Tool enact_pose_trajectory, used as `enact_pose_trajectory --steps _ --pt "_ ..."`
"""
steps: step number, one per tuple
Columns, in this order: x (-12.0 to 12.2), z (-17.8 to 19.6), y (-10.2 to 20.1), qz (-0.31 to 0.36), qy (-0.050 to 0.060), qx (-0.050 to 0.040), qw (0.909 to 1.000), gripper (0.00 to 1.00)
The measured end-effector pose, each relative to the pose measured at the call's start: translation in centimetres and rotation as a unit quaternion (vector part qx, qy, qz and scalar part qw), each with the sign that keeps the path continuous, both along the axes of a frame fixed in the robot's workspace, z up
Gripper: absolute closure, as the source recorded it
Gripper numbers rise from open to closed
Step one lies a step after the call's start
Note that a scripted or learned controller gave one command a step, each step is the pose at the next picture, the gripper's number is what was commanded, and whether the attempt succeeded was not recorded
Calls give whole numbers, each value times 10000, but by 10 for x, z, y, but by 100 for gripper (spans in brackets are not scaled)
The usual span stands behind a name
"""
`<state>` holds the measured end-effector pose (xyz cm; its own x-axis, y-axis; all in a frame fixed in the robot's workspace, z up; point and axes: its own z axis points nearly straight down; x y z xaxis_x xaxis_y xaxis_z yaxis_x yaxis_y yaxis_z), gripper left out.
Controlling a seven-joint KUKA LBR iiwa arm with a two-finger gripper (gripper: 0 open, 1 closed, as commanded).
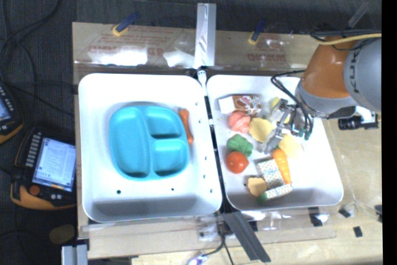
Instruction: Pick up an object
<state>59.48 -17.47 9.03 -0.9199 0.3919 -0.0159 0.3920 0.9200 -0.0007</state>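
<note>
The tool (pixel 277 135), grip state unclear, hangs over toy food in the right bin (pixel 329 186).

The arm (pixel 347 74) is cut off by the right edge of the frame, so only its orange band and part of the grey housing appear. The gripper (pixel 282 127), above the right bin (pixel 322 189), is too small and cluttered to show how its fingers stand. Beneath the gripper, part of a pale yellow piece (pixel 290 146) is covered. At the bin's near wall, a small green item (pixel 263 197) is mostly hidden under a checkered packet (pixel 273 174). The packet's print is too fine to read.
</note>
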Motion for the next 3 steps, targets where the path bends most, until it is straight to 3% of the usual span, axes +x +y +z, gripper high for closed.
enact_pose_trajectory --steps 1,2,3 --pt "6 26 -12 622 63 12 9980 0" --pt "46 -1 51 -324 20 20 9995 0" --pt "51 -1 65 -1508 12 28 9886 0"
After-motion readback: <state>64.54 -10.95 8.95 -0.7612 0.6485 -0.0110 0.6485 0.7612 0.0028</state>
